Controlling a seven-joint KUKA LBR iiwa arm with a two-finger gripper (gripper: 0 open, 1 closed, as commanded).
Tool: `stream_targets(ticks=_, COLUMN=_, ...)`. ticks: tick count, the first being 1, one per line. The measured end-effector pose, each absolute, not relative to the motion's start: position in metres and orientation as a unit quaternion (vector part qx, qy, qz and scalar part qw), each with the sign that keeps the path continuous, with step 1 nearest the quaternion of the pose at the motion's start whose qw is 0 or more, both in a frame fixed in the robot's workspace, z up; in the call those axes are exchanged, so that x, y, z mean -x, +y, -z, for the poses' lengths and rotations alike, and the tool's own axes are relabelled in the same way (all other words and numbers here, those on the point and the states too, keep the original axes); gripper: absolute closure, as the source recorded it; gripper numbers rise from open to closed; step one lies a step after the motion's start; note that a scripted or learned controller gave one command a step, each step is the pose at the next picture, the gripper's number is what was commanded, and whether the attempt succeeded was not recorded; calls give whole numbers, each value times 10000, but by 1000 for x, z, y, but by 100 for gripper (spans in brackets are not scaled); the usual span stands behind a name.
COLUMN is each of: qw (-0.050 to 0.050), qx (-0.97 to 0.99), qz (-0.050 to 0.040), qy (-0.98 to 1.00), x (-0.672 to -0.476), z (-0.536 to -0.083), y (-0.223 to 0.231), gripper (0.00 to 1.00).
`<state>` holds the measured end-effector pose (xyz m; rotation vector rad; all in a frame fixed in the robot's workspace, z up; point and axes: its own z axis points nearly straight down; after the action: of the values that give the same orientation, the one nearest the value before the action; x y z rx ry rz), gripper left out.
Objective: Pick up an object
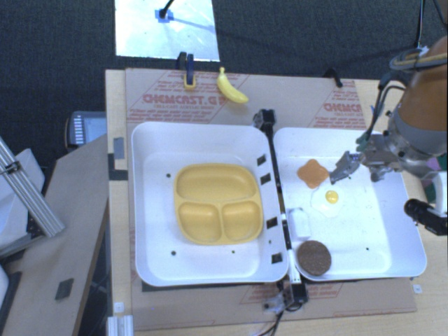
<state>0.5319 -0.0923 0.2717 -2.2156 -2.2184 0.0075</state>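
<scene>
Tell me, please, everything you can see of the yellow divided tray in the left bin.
The yellow divided tray is a rounded-corner rectangle that looks like matte plastic, with three compartments: one wide one along the far side and two smaller ones along the near side. All three look empty. It lies flat, right way up, near the middle of the left bin, turned slightly askew to the bin's walls and apart from them. Nothing else touches it.

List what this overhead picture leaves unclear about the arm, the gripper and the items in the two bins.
- Arm: cut off by the camera view's right edge, so its base and reach are unknown.
- Gripper: fingers too small and blurred to judge their spacing.
- Clear item beside the fried egg: washed out against the white right bin; its identity is unclear.
- Brown disc: too small to identify.
</scene>
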Motion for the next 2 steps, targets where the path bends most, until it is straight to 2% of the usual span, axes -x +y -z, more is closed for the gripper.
stream_targets(ticks=1, qw=-7, qx=7060, qz=6, qy=-7082, x=-534, z=-276, y=-92, gripper=0)
stream_targets(ticks=2, qw=10, qx=7065, qz=-7, qy=-7077, x=-537, z=-234, y=-91, gripper=0)
